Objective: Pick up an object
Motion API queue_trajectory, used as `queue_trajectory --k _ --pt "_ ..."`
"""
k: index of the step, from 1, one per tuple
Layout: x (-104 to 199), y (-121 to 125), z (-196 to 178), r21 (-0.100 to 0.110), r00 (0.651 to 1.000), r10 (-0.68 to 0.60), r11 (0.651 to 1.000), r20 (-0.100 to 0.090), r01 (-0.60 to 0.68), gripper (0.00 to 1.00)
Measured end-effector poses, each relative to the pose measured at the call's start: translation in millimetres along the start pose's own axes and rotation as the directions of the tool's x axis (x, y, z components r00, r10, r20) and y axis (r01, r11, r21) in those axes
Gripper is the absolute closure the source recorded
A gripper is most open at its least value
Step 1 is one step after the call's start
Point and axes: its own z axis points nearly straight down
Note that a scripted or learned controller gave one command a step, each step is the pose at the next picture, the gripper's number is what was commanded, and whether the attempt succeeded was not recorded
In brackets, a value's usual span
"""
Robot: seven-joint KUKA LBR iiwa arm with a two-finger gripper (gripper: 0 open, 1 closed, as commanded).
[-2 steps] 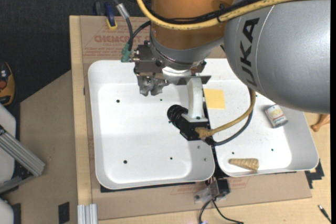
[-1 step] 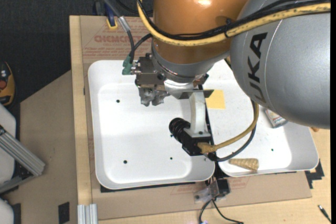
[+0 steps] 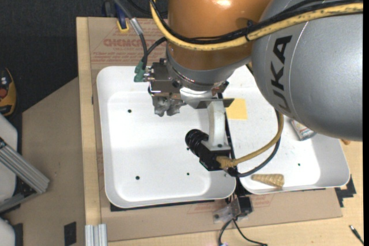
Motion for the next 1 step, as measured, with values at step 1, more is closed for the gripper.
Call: queue_trajectory --k 1 --pt "-0.1 0.2 6.7 0.000 1.000 0.001 1.000 0.001 -0.001 1.00"
